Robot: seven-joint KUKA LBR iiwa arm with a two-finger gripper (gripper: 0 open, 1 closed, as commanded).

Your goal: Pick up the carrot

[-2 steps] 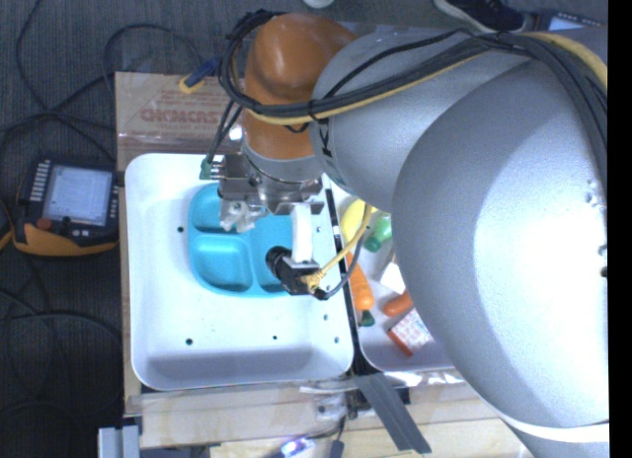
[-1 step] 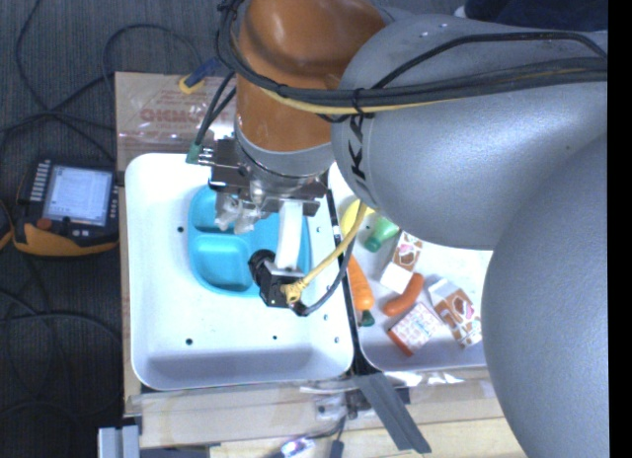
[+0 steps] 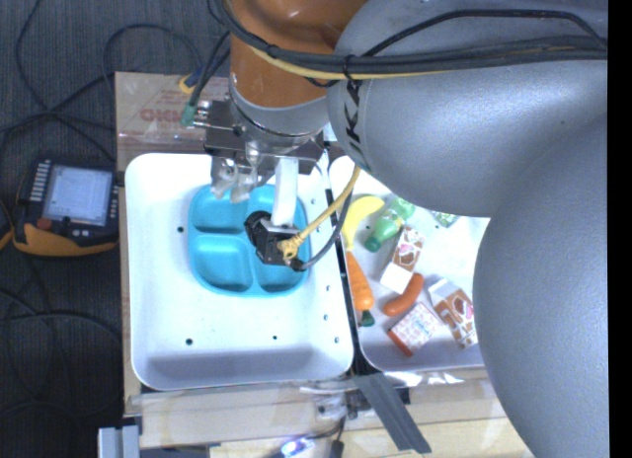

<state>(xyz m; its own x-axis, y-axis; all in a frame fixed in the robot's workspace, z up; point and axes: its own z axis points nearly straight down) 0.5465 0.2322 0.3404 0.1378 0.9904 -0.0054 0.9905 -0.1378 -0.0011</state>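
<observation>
The carrot [image 3: 359, 286], orange with a dark green end, lies along the left wall of the right bin [image 3: 367, 347], pointing toward the front. My gripper [image 3: 259, 193] hangs over the left bin [image 3: 158, 278], above the back of a blue divided tray [image 3: 229, 254]. Its fingers stand apart, one grey and one white, with just the blue tray seen between them. The carrot is well to the right of the gripper and nearer the front, apart from it. A black plug with a yellow cable [image 3: 314, 224] dangles under the wrist.
Beside the carrot in the right bin lie a banana [image 3: 361, 213], a green bottle [image 3: 383, 231], a small carton [image 3: 403, 255], a sausage [image 3: 403, 296] and two snack boxes [image 3: 417, 327]. The arm's grey bulk covers that bin's right side. A control pendant [image 3: 65, 203] sits off the bench to the left.
</observation>
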